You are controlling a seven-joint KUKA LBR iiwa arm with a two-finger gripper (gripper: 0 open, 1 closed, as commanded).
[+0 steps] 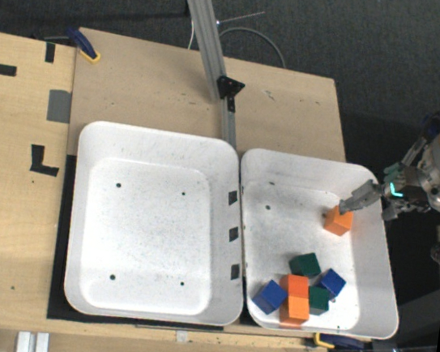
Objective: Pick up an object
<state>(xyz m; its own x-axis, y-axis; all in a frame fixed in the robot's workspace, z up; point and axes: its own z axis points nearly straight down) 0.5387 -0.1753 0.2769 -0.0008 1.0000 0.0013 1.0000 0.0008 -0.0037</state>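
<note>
In the right bin (286,173), a small orange cube (338,222) lies near the right wall. My gripper (353,203) comes in from the right, and its tip is right at the cube's top edge. A grip on the cube cannot be made out. At the front of the same bin lies a cluster of blocks: a dark green one (305,265), a blue one (332,283), a tall orange one (296,297), a second green one (318,299) and a second blue one (270,296).
The left bin (159,142) is beside the right one, and they share a raised divider (232,230). A slanted metal rail (212,39) crosses the bench behind the bins. The arm's wrist (420,180) hangs over the right bin's outer rim.
</note>
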